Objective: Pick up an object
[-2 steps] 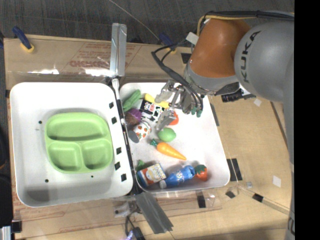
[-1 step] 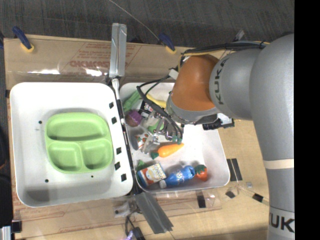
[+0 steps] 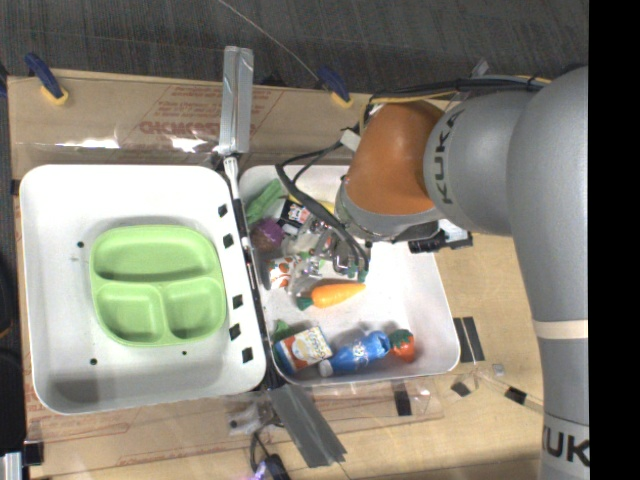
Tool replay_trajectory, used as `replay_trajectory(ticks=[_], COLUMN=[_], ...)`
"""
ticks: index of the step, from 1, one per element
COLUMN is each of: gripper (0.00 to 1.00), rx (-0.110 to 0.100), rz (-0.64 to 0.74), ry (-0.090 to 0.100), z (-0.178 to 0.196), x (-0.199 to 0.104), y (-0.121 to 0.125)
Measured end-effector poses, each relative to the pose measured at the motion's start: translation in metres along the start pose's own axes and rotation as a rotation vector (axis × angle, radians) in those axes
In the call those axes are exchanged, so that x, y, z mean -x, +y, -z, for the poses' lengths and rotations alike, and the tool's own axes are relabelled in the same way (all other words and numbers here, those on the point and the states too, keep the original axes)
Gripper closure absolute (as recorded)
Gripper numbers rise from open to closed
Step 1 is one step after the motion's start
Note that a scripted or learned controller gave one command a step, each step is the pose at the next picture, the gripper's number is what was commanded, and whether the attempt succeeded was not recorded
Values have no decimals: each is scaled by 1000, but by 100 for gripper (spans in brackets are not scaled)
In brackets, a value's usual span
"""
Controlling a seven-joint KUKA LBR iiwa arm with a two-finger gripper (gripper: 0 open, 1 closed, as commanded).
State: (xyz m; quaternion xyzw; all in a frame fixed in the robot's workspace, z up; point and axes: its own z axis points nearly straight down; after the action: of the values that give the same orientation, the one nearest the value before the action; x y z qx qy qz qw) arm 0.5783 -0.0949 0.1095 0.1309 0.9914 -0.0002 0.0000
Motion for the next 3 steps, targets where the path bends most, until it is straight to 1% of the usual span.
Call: replay_trajectory(ticks=[1,2,3], gripper=[0,0,100], rx=[0,0,1], rz=[1,-2,4], ry=[0,2,-1], z=[0,-18,-7], x=[0,-34,-32], y=[0,-8,-7])
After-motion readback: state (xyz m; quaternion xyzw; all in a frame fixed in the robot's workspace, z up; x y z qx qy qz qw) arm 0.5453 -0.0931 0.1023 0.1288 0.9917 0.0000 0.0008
